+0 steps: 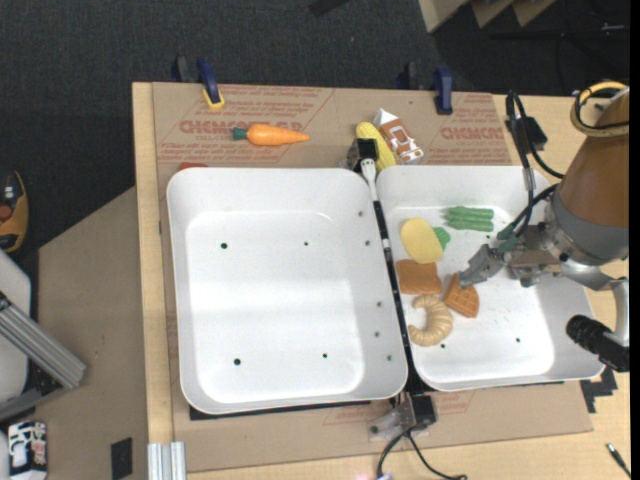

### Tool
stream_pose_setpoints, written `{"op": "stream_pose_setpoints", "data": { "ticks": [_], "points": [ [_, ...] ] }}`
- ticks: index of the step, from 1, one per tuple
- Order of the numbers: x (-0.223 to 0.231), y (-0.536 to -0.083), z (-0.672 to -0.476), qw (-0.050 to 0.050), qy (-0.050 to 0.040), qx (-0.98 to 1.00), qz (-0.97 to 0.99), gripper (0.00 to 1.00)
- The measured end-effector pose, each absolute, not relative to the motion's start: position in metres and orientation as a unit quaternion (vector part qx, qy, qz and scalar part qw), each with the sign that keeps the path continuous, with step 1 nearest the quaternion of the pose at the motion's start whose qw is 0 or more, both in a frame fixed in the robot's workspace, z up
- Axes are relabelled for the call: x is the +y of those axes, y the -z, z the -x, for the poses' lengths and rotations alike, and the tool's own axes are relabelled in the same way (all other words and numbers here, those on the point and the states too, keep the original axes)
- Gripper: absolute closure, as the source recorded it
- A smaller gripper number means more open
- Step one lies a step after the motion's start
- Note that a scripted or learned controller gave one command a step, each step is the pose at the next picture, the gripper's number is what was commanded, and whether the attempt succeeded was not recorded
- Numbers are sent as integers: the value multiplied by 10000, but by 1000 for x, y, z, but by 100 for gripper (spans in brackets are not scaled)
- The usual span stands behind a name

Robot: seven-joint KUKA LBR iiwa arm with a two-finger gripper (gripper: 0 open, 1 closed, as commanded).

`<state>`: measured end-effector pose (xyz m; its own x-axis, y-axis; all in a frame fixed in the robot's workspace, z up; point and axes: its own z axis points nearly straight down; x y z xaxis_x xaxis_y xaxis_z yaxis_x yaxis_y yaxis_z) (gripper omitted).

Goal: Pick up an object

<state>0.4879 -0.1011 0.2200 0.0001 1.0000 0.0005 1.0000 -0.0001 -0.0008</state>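
Currently, you are looking at a pick that is not yet completed: nothing is sitting between the fingers, and every item is lying on a surface. The gripper (478,266) is reaching into the right bin (520,353) from the right, and its fingers are standing slightly parted, released. The nearest candidate, the orange wedge (463,298), is lying just below the fingertips, apparently touching or nearly so. The croissant (432,322), brown slice (418,277) and yellow piece (421,239) are lying just beyond it, toward the left bin (200,268). Descent, closing and lifting are remaining.
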Motion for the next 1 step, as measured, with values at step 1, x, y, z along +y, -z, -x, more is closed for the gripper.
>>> {"op": "stream_pose_setpoints", "data": {
  "ticks": [1],
  "points": [
    [-99,-79,-480,19,-7,-7063,7079,0]
  ]
}}
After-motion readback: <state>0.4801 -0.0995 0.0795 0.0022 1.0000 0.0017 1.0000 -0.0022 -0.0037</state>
